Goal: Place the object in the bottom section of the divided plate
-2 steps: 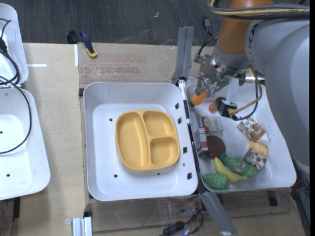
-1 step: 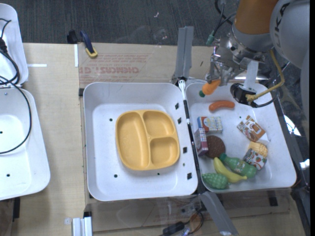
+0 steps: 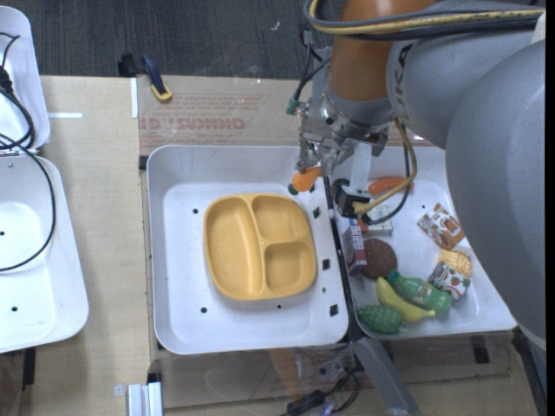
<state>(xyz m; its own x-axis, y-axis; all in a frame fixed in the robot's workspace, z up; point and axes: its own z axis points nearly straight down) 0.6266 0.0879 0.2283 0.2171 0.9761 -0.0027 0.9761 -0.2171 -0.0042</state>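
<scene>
claw (image 3: 309, 170) clamped on orange carrot (image 3: 304, 180) | carrot hangs under claw, just beyond divided plate (image 3: 258, 246) far corner

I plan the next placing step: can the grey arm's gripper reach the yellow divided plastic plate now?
Probably yes: the gripper hangs beside the yellow divided plastic plate, with nothing visible between them.

Yellow plate (image 3: 260, 247), white bin (image 3: 173, 258)
</scene>
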